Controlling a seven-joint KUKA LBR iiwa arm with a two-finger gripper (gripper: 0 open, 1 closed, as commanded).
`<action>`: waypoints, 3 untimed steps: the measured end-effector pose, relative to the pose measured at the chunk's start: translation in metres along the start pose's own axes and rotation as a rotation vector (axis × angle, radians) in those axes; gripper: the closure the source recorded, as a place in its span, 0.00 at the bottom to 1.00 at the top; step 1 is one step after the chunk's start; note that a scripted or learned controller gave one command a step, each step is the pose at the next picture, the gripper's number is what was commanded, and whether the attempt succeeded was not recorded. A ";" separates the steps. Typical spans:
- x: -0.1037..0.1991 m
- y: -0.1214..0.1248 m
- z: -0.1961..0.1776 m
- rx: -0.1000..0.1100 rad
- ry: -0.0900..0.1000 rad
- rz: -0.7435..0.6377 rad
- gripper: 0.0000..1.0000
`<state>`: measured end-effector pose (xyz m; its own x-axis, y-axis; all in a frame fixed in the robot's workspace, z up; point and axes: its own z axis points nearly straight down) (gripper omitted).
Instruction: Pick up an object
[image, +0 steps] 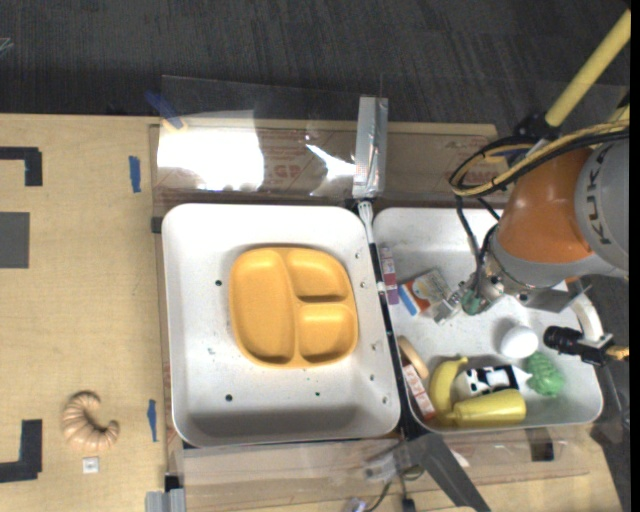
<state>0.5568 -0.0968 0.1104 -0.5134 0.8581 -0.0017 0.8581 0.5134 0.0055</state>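
Observation:
The right bin (440, 232) holds several small objects. A yellow banana-shaped toy (478, 405) lies along its front wall, with a black-and-white toy (494, 380) resting on it. A green lump (546, 373) sits at the front right and a white round piece (517, 341) just behind it. Small packets (428, 289) lie near the bin's left wall. My gripper (470, 299) reaches down from the grey and orange arm (545, 225) into the middle of this bin, just right of the packets and behind the white piece. Its tip is small and partly hidden by the wrist.
The left bin (190, 330) carries a yellow divided plate (293, 304) at its centre. A tan croissant-shaped toy (90, 421) lies on the bench at the front left. Clear plastic sheeting (260, 155) and a metal bar (370, 145) stand behind the bins. Cables (490, 165) hang near the arm.

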 end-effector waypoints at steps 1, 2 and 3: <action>0.000 0.002 -0.010 -0.004 -0.002 0.000 1.00; -0.007 -0.020 0.021 -0.002 -0.002 0.000 1.00; 0.000 -0.017 0.022 -0.002 -0.006 0.237 1.00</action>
<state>0.5422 -0.1055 0.0887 -0.2973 0.9548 -0.0060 0.9547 0.2973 0.0081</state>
